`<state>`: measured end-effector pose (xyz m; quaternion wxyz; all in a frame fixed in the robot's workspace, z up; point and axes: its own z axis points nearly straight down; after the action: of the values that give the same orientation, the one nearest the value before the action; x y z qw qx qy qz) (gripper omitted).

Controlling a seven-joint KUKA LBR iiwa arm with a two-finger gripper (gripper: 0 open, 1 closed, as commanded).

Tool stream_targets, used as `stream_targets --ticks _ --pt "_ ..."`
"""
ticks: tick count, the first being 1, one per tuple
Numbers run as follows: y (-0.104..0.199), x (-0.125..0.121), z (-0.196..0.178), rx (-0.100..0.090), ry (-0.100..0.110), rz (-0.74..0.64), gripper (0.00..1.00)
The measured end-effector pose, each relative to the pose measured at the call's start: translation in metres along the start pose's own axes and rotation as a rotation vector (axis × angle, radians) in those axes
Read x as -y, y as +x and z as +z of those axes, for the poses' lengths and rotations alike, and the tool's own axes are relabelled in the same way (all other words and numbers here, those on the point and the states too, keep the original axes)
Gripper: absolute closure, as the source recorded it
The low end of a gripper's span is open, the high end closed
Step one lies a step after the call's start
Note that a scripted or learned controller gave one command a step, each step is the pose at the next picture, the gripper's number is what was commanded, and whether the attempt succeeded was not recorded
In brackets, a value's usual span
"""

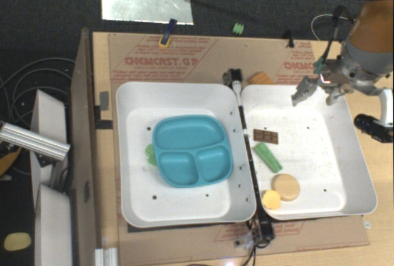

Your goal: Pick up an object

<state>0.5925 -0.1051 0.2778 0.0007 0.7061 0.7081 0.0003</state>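
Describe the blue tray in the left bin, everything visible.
The blue tray is a teal, plastic-looking divided plate with rounded corners: one long compartment across its far side, two smaller ones on its near side. It lies flat, open side up and slightly rotated, near the middle of the left bin. A green object pokes out from under its left edge. Its compartments look bare.
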Motion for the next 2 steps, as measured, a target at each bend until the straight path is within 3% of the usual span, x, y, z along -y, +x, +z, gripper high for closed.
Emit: stream_targets --ticks 1,2 --pt "-0.005 0.028 0.159 -0.003 0.017 0.003 0.00" --pt "0.019 0.063 0.193 -0.004 0.002 0.002 0.00"
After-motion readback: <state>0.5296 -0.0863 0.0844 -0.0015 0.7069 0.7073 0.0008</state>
